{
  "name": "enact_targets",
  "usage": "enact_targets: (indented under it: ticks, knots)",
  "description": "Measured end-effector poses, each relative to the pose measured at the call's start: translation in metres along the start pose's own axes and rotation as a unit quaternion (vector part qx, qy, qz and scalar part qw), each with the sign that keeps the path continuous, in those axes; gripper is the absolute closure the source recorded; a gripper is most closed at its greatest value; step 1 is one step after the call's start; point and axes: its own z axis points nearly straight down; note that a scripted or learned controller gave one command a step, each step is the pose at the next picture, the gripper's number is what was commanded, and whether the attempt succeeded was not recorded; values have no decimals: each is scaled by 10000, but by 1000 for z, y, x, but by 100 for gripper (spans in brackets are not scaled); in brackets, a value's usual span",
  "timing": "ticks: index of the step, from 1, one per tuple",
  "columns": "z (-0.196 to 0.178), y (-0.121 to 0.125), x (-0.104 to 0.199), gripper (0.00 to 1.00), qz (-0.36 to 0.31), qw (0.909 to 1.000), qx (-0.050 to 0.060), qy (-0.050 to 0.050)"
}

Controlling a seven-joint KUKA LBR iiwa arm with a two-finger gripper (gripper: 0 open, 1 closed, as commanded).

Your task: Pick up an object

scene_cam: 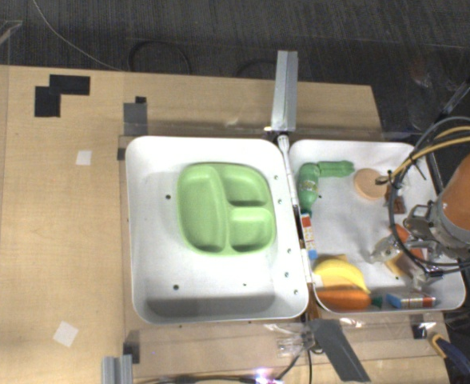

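Nothing is lifted yet, as far as you can see: the hand [401, 250] sits low in the right bin [339, 222], whether clenched or released you cannot tell, with the yellow fruit [339, 274], green bottle [308, 184] and wooden disc [370, 184] lying to its left.

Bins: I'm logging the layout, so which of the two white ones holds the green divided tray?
The left bin; the tray lies there alone, while the right bin holds the small clutter.
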Motion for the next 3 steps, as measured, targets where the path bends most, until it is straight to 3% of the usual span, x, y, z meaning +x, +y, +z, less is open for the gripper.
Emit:
enact_targets:
  ticks: [1, 3]
  knots:
    - [0, 3, 3, 0, -3040, 9527, -7, -14]
    - [0, 4, 3, 0, -3339, 9426, -5, -12]
